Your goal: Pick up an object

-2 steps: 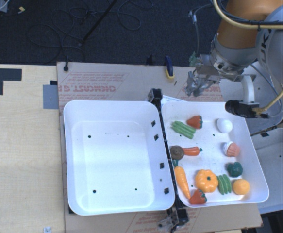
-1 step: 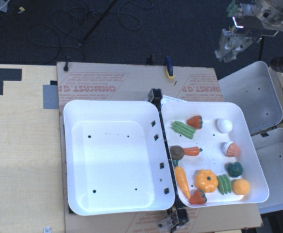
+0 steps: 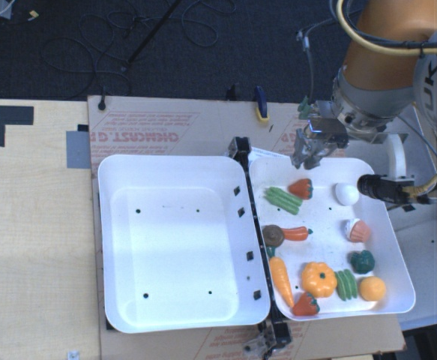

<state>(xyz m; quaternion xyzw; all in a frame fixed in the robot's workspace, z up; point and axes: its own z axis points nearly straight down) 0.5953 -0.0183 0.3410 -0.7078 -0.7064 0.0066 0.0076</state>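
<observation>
While pincer (image 3: 308, 156) hovers over right bin (image 3: 398, 276) rim, can't tell its state.

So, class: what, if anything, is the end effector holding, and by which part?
Nothing: the end effector hangs above the right bin with nothing between its fingers.

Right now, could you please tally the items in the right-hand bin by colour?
Green: 3, bean pod, dark green piece, striped piece
Orange: 3, carrot, pumpkin, orange fruit
Red: 3
White: 1
Pink: 1
Brown: 1
Total: 12
</observation>
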